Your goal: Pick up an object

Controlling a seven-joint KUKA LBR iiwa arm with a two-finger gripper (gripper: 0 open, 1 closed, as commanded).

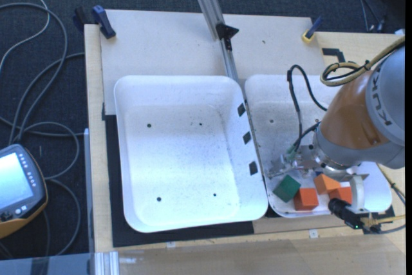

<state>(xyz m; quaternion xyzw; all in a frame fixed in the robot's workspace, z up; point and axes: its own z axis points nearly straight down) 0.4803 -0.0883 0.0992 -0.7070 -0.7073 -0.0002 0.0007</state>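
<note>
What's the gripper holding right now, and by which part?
Cannot be told: the arm's wrist hides the gripper over the right bin, above the green block and orange blocks.

A single fixed camera looks down at a slant from above the bench [167,51], far enough back to take in both white bins, the board's edges and dark carpet beyond. The arm [360,122] enters from the view's right, its gripper [302,167] low in the right bin [273,113]; the left bin [180,151] lies well left of the gripper.
</note>
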